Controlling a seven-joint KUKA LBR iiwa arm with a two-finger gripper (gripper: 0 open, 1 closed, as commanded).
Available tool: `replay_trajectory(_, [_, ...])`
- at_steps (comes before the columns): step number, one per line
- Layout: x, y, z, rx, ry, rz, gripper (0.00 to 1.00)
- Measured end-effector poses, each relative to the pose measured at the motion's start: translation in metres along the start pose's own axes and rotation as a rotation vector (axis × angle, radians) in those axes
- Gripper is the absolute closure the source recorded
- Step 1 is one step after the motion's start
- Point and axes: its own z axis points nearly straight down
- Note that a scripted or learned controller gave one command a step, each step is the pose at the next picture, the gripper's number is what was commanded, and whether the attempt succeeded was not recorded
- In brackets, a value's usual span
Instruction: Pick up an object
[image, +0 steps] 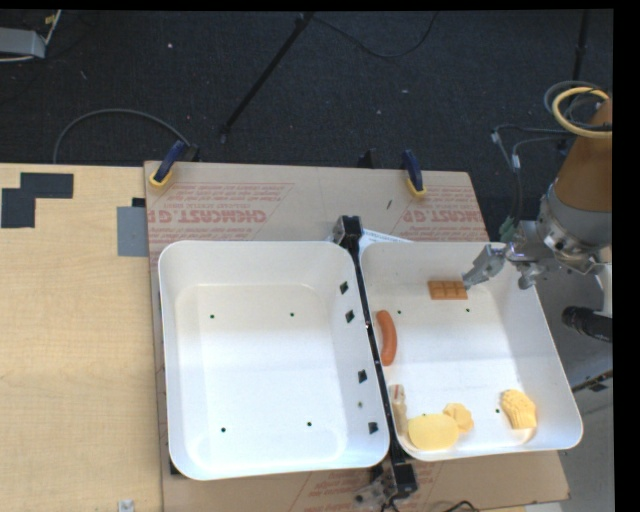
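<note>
Gripper (483, 268) poking in over right bin (560, 385), near the waffle piece (447, 290). Can't tell the claw state, too small and blurry. Nothing visibly held.

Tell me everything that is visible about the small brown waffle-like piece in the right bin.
The waffle piece is a small, flat rectangle, orange-brown, with faint grid lines across its top; it looks like plastic toy food. It lies flat on the floor of the right bin, in the far part, long side roughly across the view. It lies apart from the other items. The gripper sits close to its right end; whether they touch cannot be told.
</note>
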Motion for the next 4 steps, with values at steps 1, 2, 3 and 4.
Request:
replay_trajectory(1, [0.008,0.001,0.061,0.005,0.001,-0.002,0.0])
replay_trajectory(2, [0.006,-0.005,0.122,0.005,0.001,-0.001,0.0])
replay_trajectory(3, [0.006,-0.005,0.123,0.001,0.0,0.0,0.0])
replay_trajectory(4, [0.005,-0.005,0.113,0.0,0.0,0.0,1.0])
